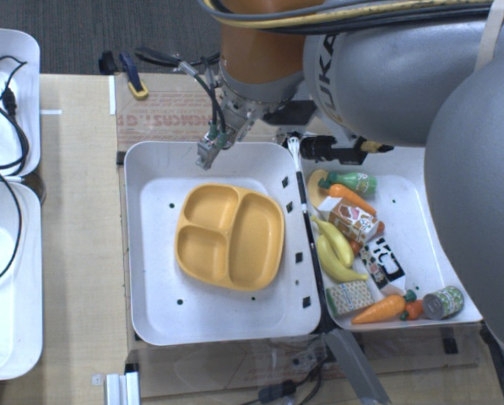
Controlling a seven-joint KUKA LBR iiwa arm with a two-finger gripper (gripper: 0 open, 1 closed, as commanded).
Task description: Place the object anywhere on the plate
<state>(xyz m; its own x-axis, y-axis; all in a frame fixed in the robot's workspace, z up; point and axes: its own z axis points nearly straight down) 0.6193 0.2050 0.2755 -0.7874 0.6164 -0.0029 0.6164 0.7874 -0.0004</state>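
Note:
A yellow plate (231,236) with three compartments lies in the middle of the left white bin (150,310), and nothing rests on it. My gripper (207,153) hangs over the back rim of that bin, just behind the plate's far left corner. I see nothing held at its tip. The loose objects lie in the right bin (429,226): a green bottle (347,180), a carrot (349,197), a printed packet (354,220), bananas (335,249) and a second carrot (378,310).
The right bin also holds a black-and-white block (386,259), a small green box (349,296) and a can (443,302). The arm's grey body covers the upper right. A cardboard sheet (163,116) lies behind the bins. White trays with black cables (2,142) stand at the left.

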